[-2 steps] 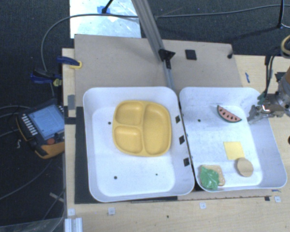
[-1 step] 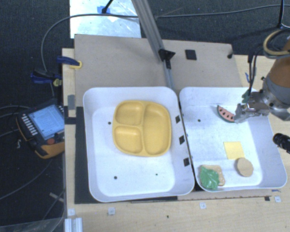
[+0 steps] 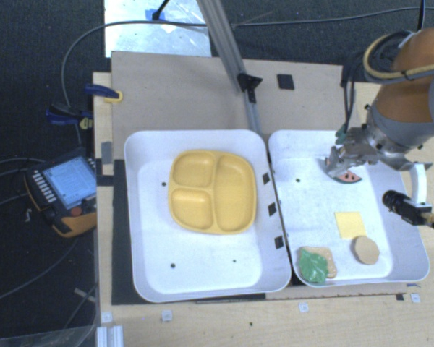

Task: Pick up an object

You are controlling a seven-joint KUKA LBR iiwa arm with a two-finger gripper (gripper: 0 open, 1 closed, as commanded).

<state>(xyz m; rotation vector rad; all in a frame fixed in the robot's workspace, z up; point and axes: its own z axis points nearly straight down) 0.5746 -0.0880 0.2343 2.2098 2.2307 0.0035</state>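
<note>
My gripper (image 3: pixel 342 163) hangs over the upper part of the right bin (image 3: pixel 304 201), reaching in from the right. A small red-brown piece (image 3: pixel 352 178) lies right at its tip, partly covered by it, and I cannot tell whether they touch. Lower in the same bin lie a flat yellow square (image 3: pixel 350 224), a round tan disc (image 3: pixel 365 250) and a green lump on a tan piece (image 3: pixel 316 264) near the front wall.
The left bin (image 3: pixel 148 251) holds a yellow divided plate (image 3: pixel 213 191). A grey pole (image 3: pixel 228 42) slants down to the bench behind the bins. A black cylinder on a white bracket (image 3: pixel 405 204) juts over the right bin's right rim.
</note>
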